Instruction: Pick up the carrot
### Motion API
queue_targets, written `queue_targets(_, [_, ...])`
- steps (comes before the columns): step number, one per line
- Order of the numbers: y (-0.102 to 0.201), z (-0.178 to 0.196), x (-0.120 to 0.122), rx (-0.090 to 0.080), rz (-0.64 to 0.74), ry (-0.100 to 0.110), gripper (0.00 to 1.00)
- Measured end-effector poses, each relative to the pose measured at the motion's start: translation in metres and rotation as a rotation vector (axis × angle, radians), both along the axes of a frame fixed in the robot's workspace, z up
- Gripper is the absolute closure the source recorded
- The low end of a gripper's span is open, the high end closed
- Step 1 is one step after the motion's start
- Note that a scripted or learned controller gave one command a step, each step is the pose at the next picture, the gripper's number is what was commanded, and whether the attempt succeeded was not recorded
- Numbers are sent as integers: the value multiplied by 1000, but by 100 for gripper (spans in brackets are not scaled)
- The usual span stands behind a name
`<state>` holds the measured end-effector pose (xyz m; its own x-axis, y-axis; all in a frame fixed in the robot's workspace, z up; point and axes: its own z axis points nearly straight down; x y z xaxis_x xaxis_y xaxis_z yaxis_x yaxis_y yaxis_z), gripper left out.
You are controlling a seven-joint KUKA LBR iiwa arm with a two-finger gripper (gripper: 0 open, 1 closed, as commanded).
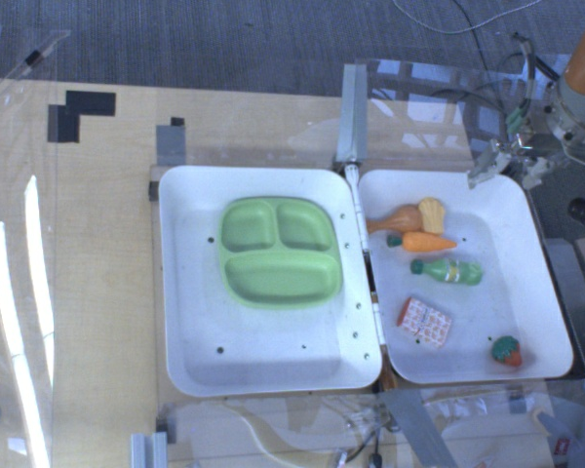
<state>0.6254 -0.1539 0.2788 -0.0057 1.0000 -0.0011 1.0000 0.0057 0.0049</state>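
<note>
Two white bins are seen; the carrot (431, 244) lies in the right bin (536, 261), and the gripper (512, 159) is held above its far rim, fingers released

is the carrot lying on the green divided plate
No, the carrot lies in the right bin, next to the green bottle, while the green plate sits in the left bin.
</note>
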Motion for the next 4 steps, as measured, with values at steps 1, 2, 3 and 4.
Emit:
queue_targets(1, [24,-98,8,1,-15,1,0])
queue_targets(2, [31,-191,25,-1,176,-4,0])
queue_targets(3, [32,-177,27,-1,176,-11,100])
queue_targets(4, [100,-91,45,1,-22,-3,100])
